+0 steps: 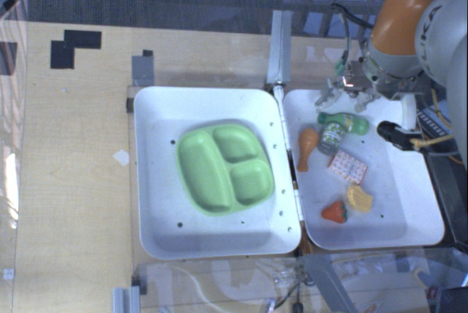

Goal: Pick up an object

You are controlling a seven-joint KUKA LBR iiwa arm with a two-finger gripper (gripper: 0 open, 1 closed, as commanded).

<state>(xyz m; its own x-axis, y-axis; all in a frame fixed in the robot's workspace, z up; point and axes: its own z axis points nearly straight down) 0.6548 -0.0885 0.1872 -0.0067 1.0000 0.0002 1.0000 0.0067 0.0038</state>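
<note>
Nothing is lifted yet, as we judge it. Our end effector [346, 88] hovers with fingers spread and bare over the right bin [409, 224], just above the green bottle [341, 126], which lies beside the carrot [307, 147]. Descent, grasp and lift remain.

Left bin and bench, as I see them from my station.
I have a green divided plate [223, 167] with three compartments lying flat in the left white bin [157, 231], tilted a little off square. On the wooden bench [73, 180] I can see black tape marks [73, 47] at the far left, well apart from the bin, and a small pale scrap [121, 156] just beside it.
</note>
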